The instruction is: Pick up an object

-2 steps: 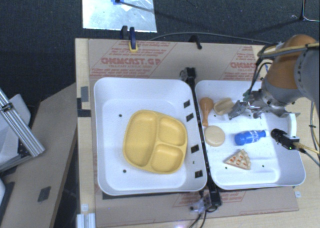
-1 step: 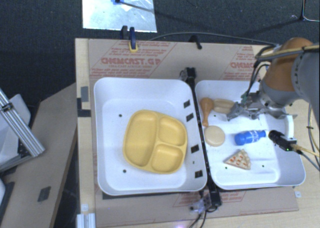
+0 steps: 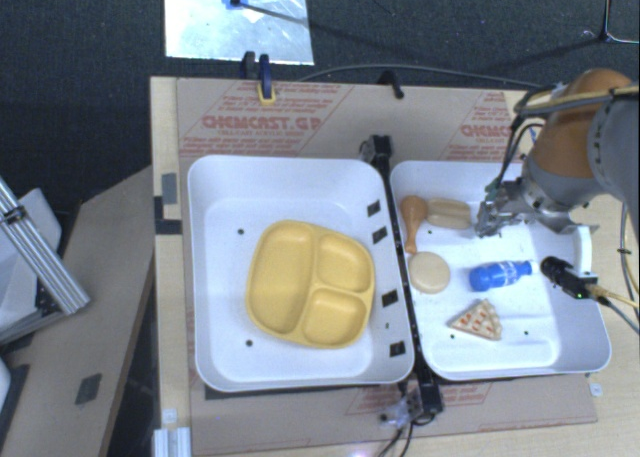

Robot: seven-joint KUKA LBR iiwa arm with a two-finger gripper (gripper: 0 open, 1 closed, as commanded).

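Note:
The right white bin (image 3: 581,347) holds several items. A brown drumstick (image 3: 412,219) and a tan bread roll (image 3: 449,213) lie at its far left. A round beige biscuit (image 3: 430,272) and a blue bottle (image 3: 499,274) on its side lie mid-bin. A pizza slice (image 3: 477,321) lies nearer the front. My gripper (image 3: 487,220) hangs low over the far part of this bin, just right of the bread roll and above the blue bottle. I see nothing between its tips.
The left white bin (image 3: 215,180) holds a yellow divided plate (image 3: 310,283). A black divider strip (image 3: 395,265) runs between the two bins. The grey arm with its orange band (image 3: 570,135) comes in over the right bin's far right corner.

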